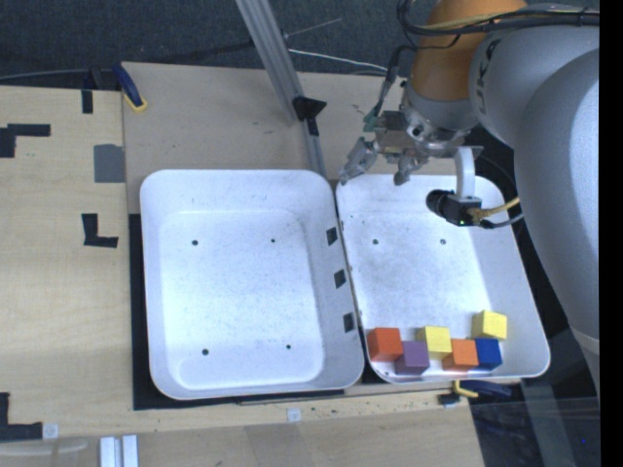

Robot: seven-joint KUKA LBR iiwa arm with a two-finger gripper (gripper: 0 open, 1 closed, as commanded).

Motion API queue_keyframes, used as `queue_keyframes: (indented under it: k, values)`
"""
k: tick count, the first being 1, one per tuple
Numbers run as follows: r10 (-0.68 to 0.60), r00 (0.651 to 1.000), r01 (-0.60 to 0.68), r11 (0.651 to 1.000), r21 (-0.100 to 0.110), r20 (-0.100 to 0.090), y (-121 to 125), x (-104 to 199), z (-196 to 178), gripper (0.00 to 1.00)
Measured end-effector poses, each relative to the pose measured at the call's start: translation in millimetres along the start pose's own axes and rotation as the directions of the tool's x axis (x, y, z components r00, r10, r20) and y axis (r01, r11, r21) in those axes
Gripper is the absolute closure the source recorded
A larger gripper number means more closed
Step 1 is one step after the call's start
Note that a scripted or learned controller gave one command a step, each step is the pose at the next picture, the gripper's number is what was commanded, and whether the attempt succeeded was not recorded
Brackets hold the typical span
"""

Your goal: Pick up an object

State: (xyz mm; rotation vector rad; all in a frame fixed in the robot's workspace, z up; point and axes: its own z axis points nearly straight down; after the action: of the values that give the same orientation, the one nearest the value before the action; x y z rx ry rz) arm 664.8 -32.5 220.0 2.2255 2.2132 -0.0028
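Bench surface (58, 290) is light tan wood with a few black tape marks along its 9 o'clock side; dark floor lies beyond the far edge. Two shallow white bins sit side by side on a black mat, rims touching.

Nearest items, at the 6 o'clock end of the right bin (506, 261), a cluster of small blocks against the near wall:
- red-orange block (386, 342), at the 9 o'clock end of the cluster
- purple block (416, 356), touching the red-orange one on its 3 o'clock side
- yellow block (437, 339), just behind the purple one
- orange block (464, 353), touching the blue block (489, 352) at its 3 o'clock side
- second yellow block (491, 323), just beyond the blue one, slightly apart from the first yellow

Left bin (165, 261): speckled white floor with four small dark dots.

Three small black clips line the seam between the bins.

Farther back, at 12 o'clock over the right bin's far rim, the gripper (380, 168) hangs with fingers spread, nothing between them. It is well apart from the block cluster. Orange band and grey arm body fill the 1 to 3 o'clock area. A small black cylinder with a yellow cable hangs beside the wrist.

Farthest: a slanted metal rail (268, 37) rises toward 12 o'clock, with a black bracket where it meets the bench.
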Motion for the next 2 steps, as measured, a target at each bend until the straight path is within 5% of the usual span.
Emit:
queue_keyframes:
  k: [1,2]
  values:
    - [0.0,1.0,0.0,1.0,0.004,0.001,16,-105,34,0.0]
    - [-0.002,1.0,0.002,1.0,0.011,-0.002,1,-160,129,0.0]
